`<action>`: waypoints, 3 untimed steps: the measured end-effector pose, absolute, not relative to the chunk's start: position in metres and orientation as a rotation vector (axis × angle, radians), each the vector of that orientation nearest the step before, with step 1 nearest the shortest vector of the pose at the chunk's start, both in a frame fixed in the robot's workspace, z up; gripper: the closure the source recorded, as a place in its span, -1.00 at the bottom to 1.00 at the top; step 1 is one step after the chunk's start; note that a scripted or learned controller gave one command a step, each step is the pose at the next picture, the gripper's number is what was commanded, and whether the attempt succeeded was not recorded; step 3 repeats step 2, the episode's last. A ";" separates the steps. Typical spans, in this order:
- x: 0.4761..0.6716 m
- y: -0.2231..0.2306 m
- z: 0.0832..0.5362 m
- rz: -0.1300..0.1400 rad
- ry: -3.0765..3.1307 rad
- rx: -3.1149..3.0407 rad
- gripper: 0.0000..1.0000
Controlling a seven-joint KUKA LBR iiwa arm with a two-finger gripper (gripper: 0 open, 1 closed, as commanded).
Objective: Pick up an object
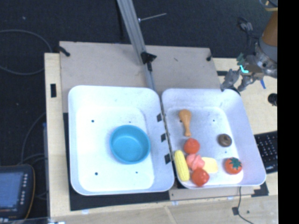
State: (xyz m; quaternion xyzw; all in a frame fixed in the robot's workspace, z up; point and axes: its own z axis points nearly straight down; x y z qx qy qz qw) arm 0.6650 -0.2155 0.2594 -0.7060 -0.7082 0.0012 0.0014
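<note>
We are looking down at two bins lying side by side on the worktop (196, 55). A bowl (130, 144) is sitting in the left bin (88, 101). Toy foods are crowding the right bin (233, 108): a drumstick (186, 122) behind, a corn cob (181, 165) nearest the divide, a strawberry (233, 165) far right.

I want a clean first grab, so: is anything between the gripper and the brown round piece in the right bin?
Nothing visible. The gripper hangs over the right bin's far right corner, and bare bin floor separates it from the brown round piece.
</note>
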 end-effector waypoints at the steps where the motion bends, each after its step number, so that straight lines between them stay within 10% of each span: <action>1: 0.666 -0.216 0.264 -0.003 -2.229 -2.220 -1.00; 3: 0.656 -0.220 0.214 0.005 -2.221 -2.224 -1.00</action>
